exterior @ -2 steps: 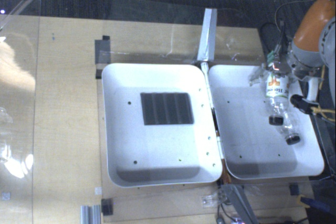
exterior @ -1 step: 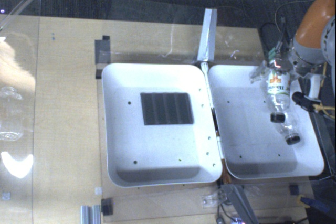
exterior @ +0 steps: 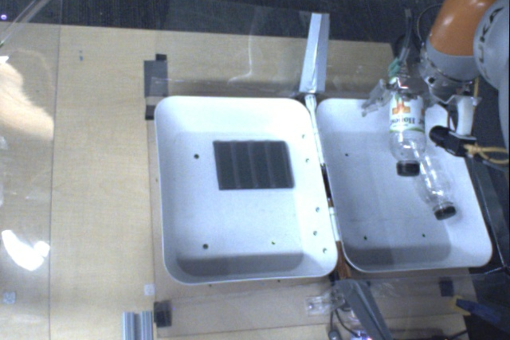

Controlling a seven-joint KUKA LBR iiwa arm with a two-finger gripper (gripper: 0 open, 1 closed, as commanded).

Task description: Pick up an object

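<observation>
Lying in the right bin [exterior: 374, 239], toward its back-right part, are two clear plastic bottles. One bottle [exterior: 405, 131] has a white label w/ green and orange print and a dark cap at its near end; its top end sits right under the arm's wrist area. The 2nd bottle [exterior: 434, 185] is label-free, see-through, w/ a dark cap pointing toward the bin's front-right; it lies just beside the first, slanting away from it. They look to be touching or nearly so, can't say which.

Gripper [exterior: 396, 85] hangs at the back edge of the right bin, just above the labelled bottle's upper end. Whether its fingers are spread or pressed together can't be made out from this angle, and no obj is seen between them. Arm [exterior: 466, 20], grey w/ an orange band, comes in from the right; dark cables hang beside the wrist.

Left bin [exterior: 179, 171] holds a flat dark ribbed rectangle [exterior: 253, 165] near its centre, well apart from the bottles. Both bins rest side by side on a light wooden bench [exterior: 88, 211].
</observation>
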